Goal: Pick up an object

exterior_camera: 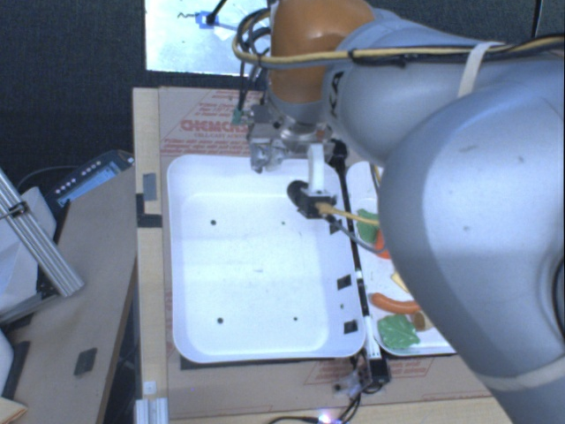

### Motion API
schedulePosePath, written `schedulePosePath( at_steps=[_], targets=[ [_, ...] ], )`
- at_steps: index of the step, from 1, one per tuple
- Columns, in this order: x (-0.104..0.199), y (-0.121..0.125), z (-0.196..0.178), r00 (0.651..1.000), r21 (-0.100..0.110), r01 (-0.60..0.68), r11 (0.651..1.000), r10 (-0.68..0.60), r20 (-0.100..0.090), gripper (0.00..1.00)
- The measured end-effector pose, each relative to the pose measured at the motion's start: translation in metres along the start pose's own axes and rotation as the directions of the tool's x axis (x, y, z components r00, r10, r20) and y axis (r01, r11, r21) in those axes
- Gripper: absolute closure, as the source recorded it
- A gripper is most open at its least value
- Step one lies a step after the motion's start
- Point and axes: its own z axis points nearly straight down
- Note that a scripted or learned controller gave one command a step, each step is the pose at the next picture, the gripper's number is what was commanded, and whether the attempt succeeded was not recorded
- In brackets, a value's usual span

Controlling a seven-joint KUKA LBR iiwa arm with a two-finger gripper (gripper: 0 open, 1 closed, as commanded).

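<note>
Over left bin (247, 272), gripper (263, 157), orange toy (395, 305) well apart, right bin (413, 350)

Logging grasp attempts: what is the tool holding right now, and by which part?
Cannot be told: the tool over the left shallow white bin's far rim is too blurred.

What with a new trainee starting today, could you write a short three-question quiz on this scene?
1. True or false: the hand is above the far end of the left bin.
2. Which bin holds the green object? A) left bin B) right bin C) neither
3. Fill in: the long object lying just beyond the green object is ____ in colour.

Key: 1 true; 2 B; 3 orange.
</note>
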Motion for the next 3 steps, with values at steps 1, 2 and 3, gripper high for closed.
schedulePosePath(
  at_steps=[1, 2, 3],
  targets=[
    [0.059, -0.001, 0.012, 1.000, 0.003, 0.004, 1.000, -0.004, -0.002, 1.00],
    [0.059, -0.002, 0.061, 1.000, 0.005, 0.001, 1.000, -0.001, 0.002, 1.00],
    [0.056, -0.002, 0.118, 1.000, 0.007, 0.001, 1.000, -0.001, 0.003, 1.00]
  ],
)
